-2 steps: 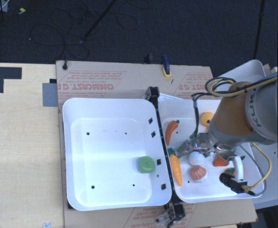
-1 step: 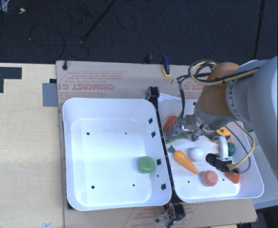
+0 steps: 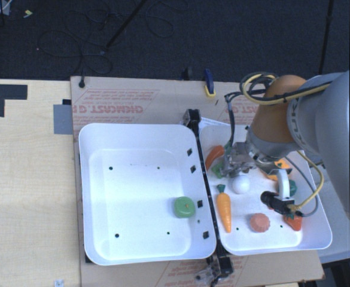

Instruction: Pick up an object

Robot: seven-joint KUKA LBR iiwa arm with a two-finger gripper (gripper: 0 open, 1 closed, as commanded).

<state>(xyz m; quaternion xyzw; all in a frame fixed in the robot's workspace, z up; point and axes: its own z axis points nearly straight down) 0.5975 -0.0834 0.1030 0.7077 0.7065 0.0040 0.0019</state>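
Presently, arm: the grey arm with the orange band is seen reaching in from the right, over the right-hand shallow white plastic bin (image 3: 252,244).
Gripper: the two-finger gripper (image 3: 237,165) is held low over the upper left part of that bin, close to the divider between the bins.
Grip: whether it is open or closed cannot be told, as the tips are lost among clutter; nothing is seen to be held.
Likely target: the small white ball (image 3: 241,186), lying just below the gripper; this is judged, not shown.
Neighbours: an orange-red rounded piece (image 3: 214,156) is found just to the gripper's left, and a long orange toy carrot with a green top (image 3: 224,211) lies just below the ball, along the divider.
Further off: a flat pinkish-red round piece (image 3: 259,222) and a small red piece (image 3: 293,223) are placed toward the bin's lower right.
Other bin: a green round toy (image 3: 185,206) lies alone in the left-hand white bin (image 3: 133,178), near its right wall.
Step in hand: setting the gripper on one object is judged to be the current step; no lift is accomplished yet.
Doing it well: the gripper should be centred over the ball before closing, since a round thing is easily squeezed out sideways. The carrot and the orange-red piece should be kept out of the closing path, and the lift should be made straight up.
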